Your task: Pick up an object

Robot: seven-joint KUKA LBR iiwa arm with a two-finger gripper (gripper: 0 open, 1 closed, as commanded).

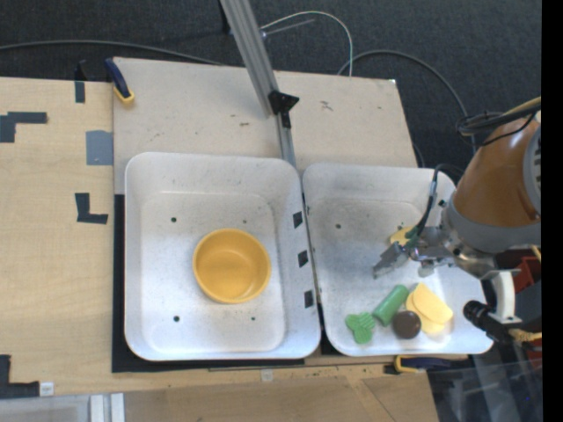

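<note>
My gripper [406,260] hangs low over the right bin [352,200], in its right half, with the grey and orange arm behind it. A small yellow piece [402,234] peeks out just beside the gripper's upper edge; I cannot tell whether it is touched. Just below the gripper, by the bin's front wall, lie a green stick-shaped toy [380,311], a brown round object [405,324] and a pale yellow block [430,308]. A yellow bowl [231,265] sits upright in the middle of the left bin [149,192].
A slanted metal pole [255,47] comes down to the divide between the bins at the back. A blue and yellow clamp [120,81] lies at the board's back left corner. Cables [352,55] run behind the bins.
</note>
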